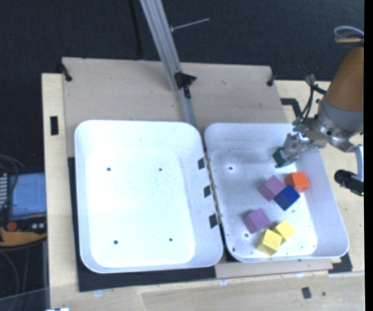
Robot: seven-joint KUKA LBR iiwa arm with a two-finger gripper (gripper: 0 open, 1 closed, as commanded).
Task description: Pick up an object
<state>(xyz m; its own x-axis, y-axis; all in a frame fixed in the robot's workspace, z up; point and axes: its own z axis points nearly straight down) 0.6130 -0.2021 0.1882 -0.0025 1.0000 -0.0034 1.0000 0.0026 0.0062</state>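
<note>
My gripper point(285, 153) reaches in from the right over the upper part of the right bin point(238, 141). A small dark green block point(280, 156) sits between its fingertips, and the gripper is shut on it. Below it in the same bin lie an orange block point(298, 181), a blue block point(287, 197) and a purple block point(271, 188) bunched together. Nearer the front edge are a second purple block point(256, 219) and two yellow blocks point(285, 229) point(270, 241).
The left bin point(138, 193) lies beside the right one, with a row of clips along the shared wall point(207, 190). A slanted metal pole point(167, 44) rises behind the bins. A blue device with cables point(24, 196) sits off the bench at the left.
</note>
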